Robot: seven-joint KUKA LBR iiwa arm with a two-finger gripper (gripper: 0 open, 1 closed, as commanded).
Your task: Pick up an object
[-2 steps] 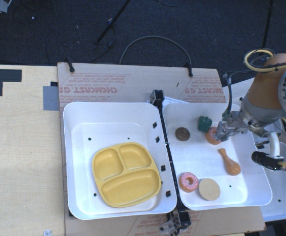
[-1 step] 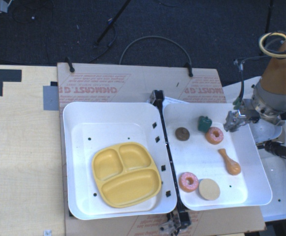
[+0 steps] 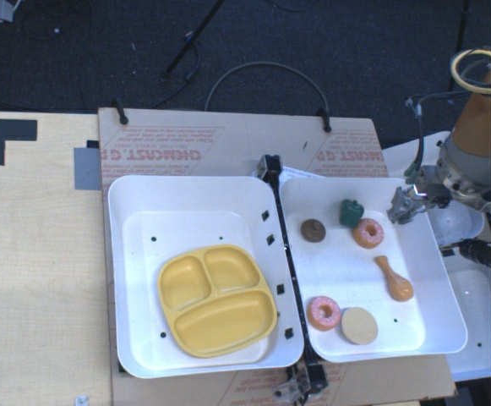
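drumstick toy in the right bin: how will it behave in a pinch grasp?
The drumstick looks like stiff moulded plastic, so probably light and rigid. Its thin handle tapers from a bulbous end, so it may pivot if pinched off-centre. The rounded body lies flat and could roll when nudged.

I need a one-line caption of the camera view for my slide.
Gripper poised at the right bin's far edge above toy foods; yellow divided plate lies in the left bin.

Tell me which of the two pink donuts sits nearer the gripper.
The upper pink donut, beside the green toy near the right bin's far side. It lies just left of the gripper; the other donut sits at the near side, touching the tan disc.
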